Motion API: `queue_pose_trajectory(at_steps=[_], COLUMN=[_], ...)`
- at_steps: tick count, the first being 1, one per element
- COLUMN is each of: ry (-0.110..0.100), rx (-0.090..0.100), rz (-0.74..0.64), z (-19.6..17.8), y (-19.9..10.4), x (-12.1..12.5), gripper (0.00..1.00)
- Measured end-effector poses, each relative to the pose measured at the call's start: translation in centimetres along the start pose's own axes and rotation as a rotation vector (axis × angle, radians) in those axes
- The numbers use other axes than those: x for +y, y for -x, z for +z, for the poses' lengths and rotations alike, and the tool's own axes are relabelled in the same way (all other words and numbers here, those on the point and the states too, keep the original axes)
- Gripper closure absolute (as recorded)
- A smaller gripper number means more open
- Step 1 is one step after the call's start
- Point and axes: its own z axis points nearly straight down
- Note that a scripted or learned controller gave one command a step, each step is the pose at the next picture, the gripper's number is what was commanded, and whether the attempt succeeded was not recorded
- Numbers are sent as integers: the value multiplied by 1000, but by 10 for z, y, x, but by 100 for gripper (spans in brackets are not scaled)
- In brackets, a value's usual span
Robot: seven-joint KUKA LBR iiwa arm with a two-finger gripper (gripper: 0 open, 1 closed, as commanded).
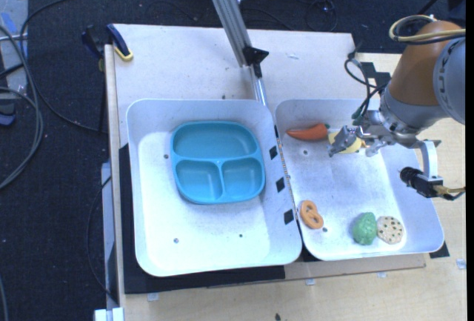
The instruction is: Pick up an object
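End effector (346, 141) sits low at 12 o'clock in the right bin (415, 245), something yellow (355, 143) right at its tip. Can't tell whether it is clamped on that or just beside it. Carrot (307, 133) lies just at its 9 o'clock, near the bin's far wall. Pretzel (311, 214) at 7 o'clock, green lump (364, 228) and cookie (389, 230) touching at 5 o'clock. Left bin (148, 253) carries the blue divided tray (218, 161). Judgement: grasp attempt on the yellow item, unconfirmed.

The grey arm (437, 90) (orange band above the wrist) reaches leftward, its pincer (342, 143) held low.
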Motion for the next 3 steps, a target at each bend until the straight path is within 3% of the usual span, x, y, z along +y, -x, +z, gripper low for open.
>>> queue_pose_trajectory(at_steps=[1,2,3], ry=[-1,2,0], rx=[0,0,1], rz=[0,-3,-3], z=[-8,-68,-81], y=[0,-4,-4], x=[0,6,6], gripper=[100,100,100])
